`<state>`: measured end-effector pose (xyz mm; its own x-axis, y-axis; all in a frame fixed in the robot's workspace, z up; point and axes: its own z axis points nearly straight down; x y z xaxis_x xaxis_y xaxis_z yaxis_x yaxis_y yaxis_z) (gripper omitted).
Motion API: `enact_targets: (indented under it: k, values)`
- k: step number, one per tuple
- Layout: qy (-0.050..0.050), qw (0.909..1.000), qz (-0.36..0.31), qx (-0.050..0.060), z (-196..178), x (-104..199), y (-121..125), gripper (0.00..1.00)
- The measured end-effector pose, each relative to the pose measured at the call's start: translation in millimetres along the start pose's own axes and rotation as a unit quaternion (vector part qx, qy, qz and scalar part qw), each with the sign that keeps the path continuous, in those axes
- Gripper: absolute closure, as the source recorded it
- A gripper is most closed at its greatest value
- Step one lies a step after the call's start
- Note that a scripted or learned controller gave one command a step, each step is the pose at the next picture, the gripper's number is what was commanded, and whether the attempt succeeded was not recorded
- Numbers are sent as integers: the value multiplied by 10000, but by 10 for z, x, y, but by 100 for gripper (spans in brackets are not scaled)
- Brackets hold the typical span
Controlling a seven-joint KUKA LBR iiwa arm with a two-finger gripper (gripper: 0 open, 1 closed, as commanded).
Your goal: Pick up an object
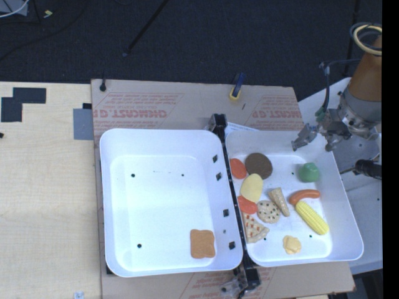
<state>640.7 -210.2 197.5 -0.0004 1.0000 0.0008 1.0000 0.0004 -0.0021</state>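
My gripper hangs over the far right corner of the right bin, open, with nothing between its fingers. A green piece lies just below it in the bin. Further toy foods lie in that bin: a brown round cookie, an orange-red piece, a yellow piece, a sausage, a corn cob, a cone, a chip cookie, a pizza slice and a small yellow piece. A slice of toast lies in the left bin.
The two bins meet at a black clipped divider. They rest on a cardboard sheet with a blue and yellow clamp at its far edge. The grey arm with its orange band stands at the right.
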Motion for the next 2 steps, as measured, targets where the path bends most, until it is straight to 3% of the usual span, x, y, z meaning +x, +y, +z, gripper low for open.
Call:
enact_targets:
  k: [1, 2]
  values:
    - [15, 10000, -11, 34, 908, 413, 18, 0]
    - [-1, 10000, -21, 2, 1102, 1242, 36, 0]
